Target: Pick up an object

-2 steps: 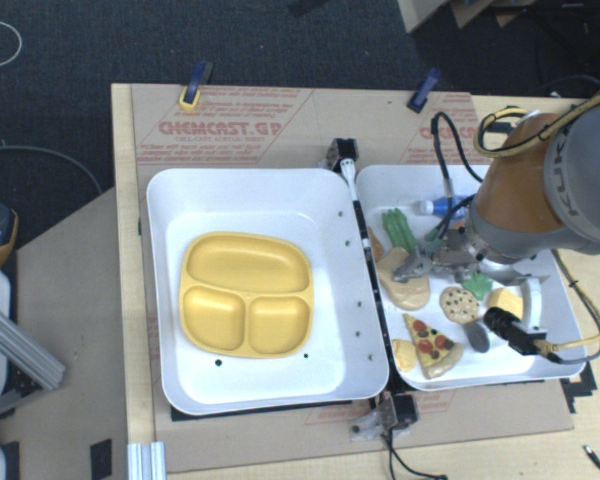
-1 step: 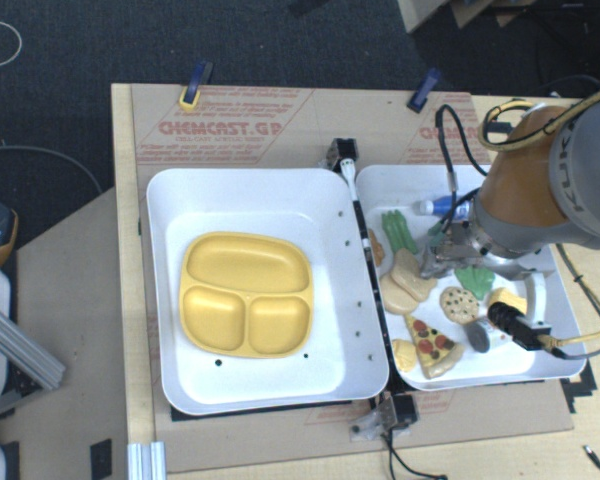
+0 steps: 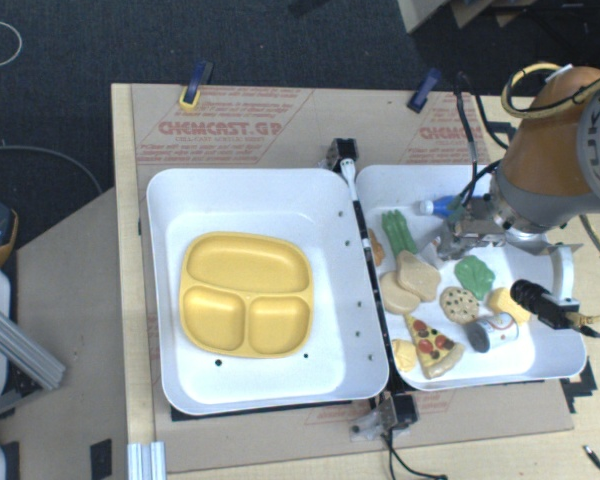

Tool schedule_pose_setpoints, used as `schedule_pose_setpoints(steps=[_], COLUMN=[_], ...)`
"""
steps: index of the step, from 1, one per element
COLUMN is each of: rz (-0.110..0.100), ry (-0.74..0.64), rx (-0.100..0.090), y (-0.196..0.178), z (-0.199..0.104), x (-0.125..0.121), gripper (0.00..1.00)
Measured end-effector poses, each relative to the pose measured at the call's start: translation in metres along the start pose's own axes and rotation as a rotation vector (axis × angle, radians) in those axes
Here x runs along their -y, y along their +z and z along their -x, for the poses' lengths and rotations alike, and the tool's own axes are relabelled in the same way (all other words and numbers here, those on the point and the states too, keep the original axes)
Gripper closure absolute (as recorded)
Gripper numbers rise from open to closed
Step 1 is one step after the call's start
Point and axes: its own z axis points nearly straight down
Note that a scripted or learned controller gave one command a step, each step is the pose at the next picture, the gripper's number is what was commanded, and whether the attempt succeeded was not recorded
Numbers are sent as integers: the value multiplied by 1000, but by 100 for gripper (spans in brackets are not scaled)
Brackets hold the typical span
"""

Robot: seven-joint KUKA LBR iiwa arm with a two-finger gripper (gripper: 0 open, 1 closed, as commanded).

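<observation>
Left bin [image 3: 170, 268]: yellow divided tray [image 3: 246, 293]. Right bin [image 3: 550, 363]: toy foods; pizza slice [image 3: 432, 343] pointing up-left. Gripper [image 3: 467, 240] finger state cannot be told.

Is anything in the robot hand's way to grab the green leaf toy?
Nothing visible blocks it. The grey metal gripper hangs just above the flat green leaf-shaped toy in the right white bin. A round chocolate-chip cookie toy lies close beside the leaf.
</observation>
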Motion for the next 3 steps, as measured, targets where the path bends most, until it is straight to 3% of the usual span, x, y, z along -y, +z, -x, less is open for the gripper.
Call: schedule_pose_setpoints(steps=[1,2,3], rz=[1,-4,-2], ry=[1,-4,-5], rx=[0,-3,-4], y=[-54,-46,-62], z=[0,-47,-96], x=[-2,-31,-56], gripper=[100,100,100])
